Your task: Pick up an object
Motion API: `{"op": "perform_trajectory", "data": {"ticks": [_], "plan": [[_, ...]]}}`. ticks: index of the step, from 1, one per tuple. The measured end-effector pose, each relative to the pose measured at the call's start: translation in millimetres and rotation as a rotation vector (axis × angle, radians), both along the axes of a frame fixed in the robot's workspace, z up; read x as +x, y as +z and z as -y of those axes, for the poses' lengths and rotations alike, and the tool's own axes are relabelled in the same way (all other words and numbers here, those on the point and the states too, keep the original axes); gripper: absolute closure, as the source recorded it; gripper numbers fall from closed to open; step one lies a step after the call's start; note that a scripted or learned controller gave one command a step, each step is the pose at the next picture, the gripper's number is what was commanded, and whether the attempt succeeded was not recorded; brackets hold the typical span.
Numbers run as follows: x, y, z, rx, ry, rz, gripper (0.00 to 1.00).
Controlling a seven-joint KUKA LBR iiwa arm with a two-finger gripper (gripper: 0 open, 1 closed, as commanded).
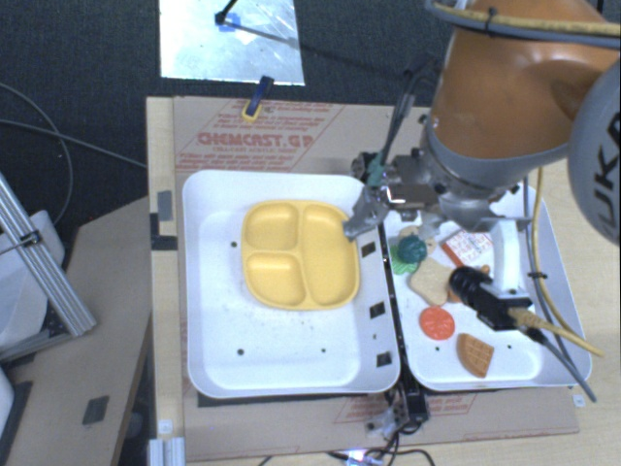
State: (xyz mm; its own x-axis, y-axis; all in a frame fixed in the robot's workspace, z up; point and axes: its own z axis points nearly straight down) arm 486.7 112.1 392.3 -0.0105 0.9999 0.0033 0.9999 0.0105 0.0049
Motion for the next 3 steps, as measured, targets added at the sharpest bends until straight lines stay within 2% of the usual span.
{"op": "perform_trajectory", "data": {"ticks": [1,2,3], "plan": [[1,10,4,-0.002,0.000,0.002,1.00],[1,9,4,-0.003,0.000,0.000,0.00],[2,20,4,-0.002,0.006,0.003,1.00]]}}
